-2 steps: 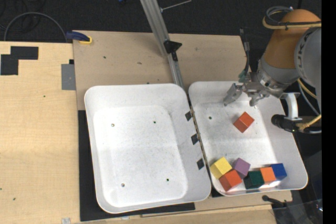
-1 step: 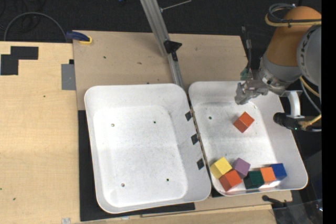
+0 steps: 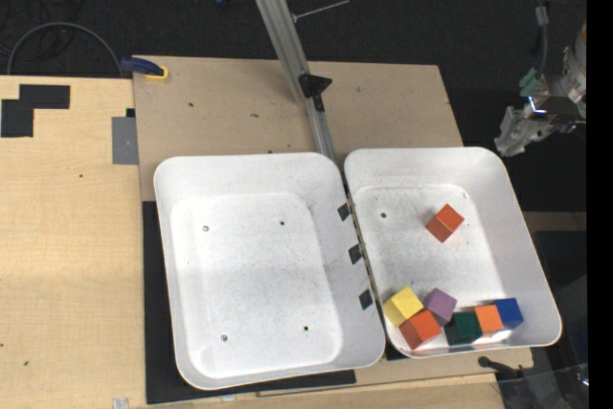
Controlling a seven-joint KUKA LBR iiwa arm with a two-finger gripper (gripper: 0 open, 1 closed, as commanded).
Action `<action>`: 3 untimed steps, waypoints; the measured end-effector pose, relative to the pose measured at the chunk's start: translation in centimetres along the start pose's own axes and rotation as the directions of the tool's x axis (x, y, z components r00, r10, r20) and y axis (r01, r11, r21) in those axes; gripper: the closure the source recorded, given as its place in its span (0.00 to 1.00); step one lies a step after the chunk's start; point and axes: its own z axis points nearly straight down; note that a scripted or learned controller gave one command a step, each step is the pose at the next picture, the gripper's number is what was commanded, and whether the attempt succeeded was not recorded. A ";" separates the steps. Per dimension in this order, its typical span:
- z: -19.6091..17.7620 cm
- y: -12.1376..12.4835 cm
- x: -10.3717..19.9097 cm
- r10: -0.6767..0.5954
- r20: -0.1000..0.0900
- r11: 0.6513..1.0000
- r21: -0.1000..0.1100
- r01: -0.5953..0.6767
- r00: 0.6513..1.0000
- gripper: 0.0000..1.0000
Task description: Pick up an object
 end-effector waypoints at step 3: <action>13.5 3.7 -3.2 0.000 -0.002 1.000 0.014 0.000 1.000 0.00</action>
